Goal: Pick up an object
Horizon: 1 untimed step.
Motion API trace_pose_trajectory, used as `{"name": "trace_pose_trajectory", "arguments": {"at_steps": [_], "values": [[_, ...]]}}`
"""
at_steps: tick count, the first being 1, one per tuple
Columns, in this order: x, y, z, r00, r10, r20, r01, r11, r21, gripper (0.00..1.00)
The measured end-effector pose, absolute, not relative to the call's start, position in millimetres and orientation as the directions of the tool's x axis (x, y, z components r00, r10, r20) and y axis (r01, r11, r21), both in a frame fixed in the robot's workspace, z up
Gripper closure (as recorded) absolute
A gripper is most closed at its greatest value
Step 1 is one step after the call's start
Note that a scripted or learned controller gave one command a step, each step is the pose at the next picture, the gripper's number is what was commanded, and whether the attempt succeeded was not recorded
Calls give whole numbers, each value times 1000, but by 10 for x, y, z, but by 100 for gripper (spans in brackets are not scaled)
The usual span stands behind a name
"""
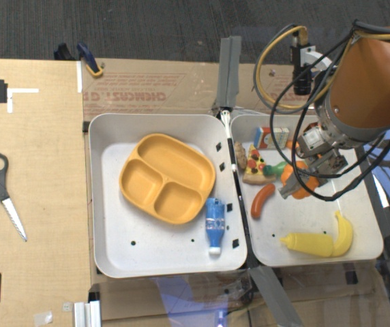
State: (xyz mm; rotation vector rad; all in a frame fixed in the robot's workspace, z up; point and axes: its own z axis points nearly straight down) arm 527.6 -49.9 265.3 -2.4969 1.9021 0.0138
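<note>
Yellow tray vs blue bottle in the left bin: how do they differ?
The yellow tray is wide, flat and split into three compartments; the blue bottle is slim and narrow. The tray fills the middle of the left bin; the bottle lies on its side by the bin's right wall, white cap toward the near edge. Both rest on the bin floor, away from the gripper.

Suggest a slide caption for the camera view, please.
Gripper over the right bin beside a toy sausage; yellow tray in the left bin.
</note>
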Motion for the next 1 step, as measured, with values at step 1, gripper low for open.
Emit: {"name": "trace_pose_trajectory", "arguments": {"at_steps": [1], "values": [[5291,-494,2699,259,-966,-17,-966,-259,7,100]]}}
